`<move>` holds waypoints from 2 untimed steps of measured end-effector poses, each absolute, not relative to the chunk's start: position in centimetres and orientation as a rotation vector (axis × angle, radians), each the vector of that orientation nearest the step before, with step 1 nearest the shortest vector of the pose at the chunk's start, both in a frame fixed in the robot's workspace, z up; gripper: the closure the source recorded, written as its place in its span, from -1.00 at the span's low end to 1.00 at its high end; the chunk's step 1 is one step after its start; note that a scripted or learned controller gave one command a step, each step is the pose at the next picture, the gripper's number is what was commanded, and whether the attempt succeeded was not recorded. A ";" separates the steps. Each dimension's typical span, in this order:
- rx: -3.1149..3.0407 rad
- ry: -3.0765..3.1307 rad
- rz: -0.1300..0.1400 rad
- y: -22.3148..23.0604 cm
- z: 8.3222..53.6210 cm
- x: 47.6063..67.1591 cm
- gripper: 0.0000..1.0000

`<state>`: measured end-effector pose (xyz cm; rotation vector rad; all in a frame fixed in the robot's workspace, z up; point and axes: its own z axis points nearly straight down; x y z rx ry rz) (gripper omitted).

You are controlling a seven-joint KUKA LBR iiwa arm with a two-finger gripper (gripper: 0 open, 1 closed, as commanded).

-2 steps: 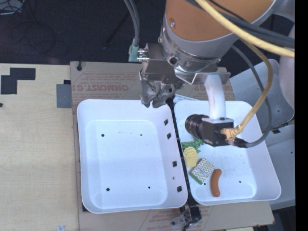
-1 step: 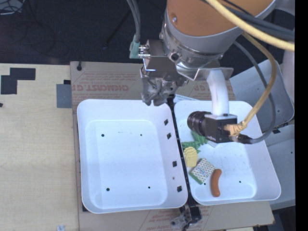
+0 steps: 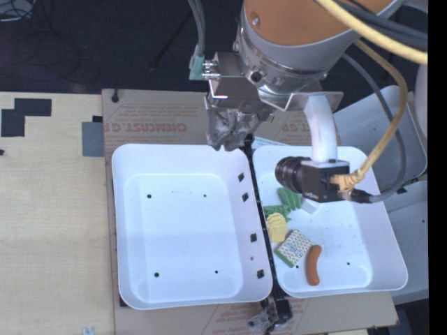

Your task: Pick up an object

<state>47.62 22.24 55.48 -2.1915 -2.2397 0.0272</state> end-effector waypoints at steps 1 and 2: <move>-2.182 -2.246 0.034 22.3 56.4 47.6 1.00; -2.174 -2.250 0.041 22.4 57.3 47.6 1.00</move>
